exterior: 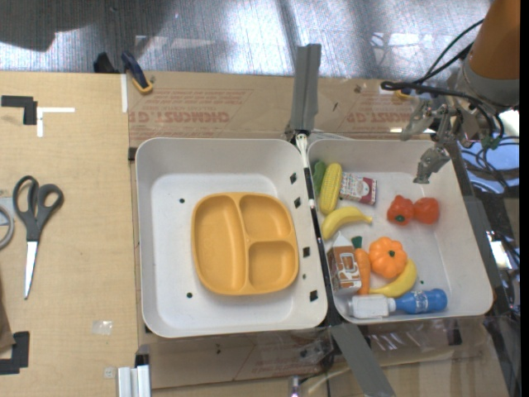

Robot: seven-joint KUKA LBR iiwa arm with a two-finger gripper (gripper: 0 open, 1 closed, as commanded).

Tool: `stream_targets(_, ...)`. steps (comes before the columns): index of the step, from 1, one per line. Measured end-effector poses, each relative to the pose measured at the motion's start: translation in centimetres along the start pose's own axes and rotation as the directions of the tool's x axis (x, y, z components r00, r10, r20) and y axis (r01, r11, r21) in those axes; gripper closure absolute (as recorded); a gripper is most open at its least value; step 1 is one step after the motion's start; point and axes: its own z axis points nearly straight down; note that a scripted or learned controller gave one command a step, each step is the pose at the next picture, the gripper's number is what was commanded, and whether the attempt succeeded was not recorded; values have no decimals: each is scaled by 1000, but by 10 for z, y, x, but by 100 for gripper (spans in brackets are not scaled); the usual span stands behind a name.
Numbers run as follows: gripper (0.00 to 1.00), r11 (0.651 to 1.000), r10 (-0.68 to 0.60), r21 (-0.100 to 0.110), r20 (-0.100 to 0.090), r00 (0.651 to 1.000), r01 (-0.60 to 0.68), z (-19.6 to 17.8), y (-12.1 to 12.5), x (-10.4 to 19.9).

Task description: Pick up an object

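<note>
- Camera view, progress: nothing is lifted yet, as far as I can judge. Every object lies on the floor of the right bin (463, 246), so the whole pick is left: choose, descend, close, raise.
- Camera view, gripper: the gripper (427, 169) hangs over the far right part of that bin, with nothing seen between its fingers. Whether they are apart or together I cannot tell; the tip is small and cluttered by cables.
- Nearest candidate: the 2 red peppers (413, 210) lie just below and slightly left of the gripper, apart from it.
- Further left of the gripper lie the red carton (358, 188), corn (331, 187) and banana (345, 218); well below it, the orange pumpkin (388, 256) and blue bottle (401, 303).
- The yellow tray (245, 242) sits in the left bin (157, 222), far left of the gripper.
</note>
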Motion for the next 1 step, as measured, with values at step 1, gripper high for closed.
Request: stream_targets(1, 0, 993, 114, 0, 11, 993, -114, 123, 36, 45)
